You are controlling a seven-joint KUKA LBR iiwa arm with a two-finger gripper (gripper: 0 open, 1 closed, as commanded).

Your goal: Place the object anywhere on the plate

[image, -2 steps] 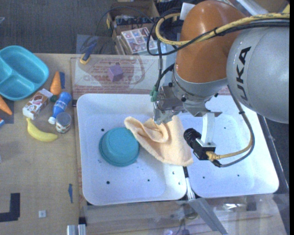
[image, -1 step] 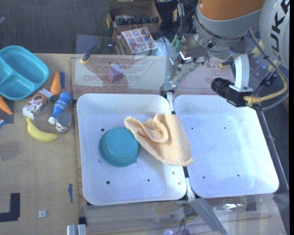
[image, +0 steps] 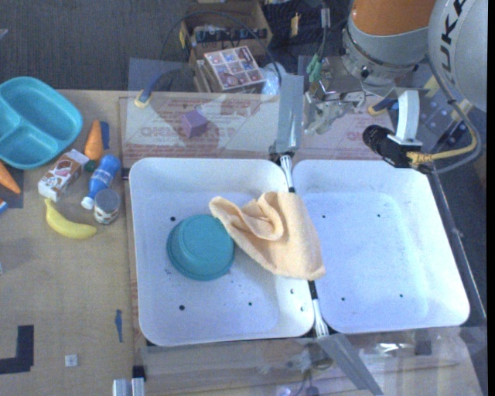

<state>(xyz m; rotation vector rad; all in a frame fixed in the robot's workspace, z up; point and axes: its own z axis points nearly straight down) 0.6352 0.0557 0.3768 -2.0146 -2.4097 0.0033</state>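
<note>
A round teal plate [image: 200, 247] lies in the left bin [image: 155, 309], left of its middle. A crumpled yellow cloth [image: 274, 232] sits just right of the plate, touching its rim and draped over the divider onto the edge of the right bin [image: 402, 263]. My gripper [image: 323, 110] hangs above the bench behind the bins, near the right bin's far left corner, well clear of the cloth and plate. The grey arm with its orange band [image: 387, 15] fills the upper right.
On the bench to the left lie a blue divided dish [image: 35, 120], a carrot [image: 94, 139], a small carton [image: 62, 174], a bottle [image: 100, 179], a can [image: 107, 205] and a banana [image: 68, 223]. A purple block [image: 193, 122] and a patterned box [image: 232, 68] sit behind the left bin.
</note>
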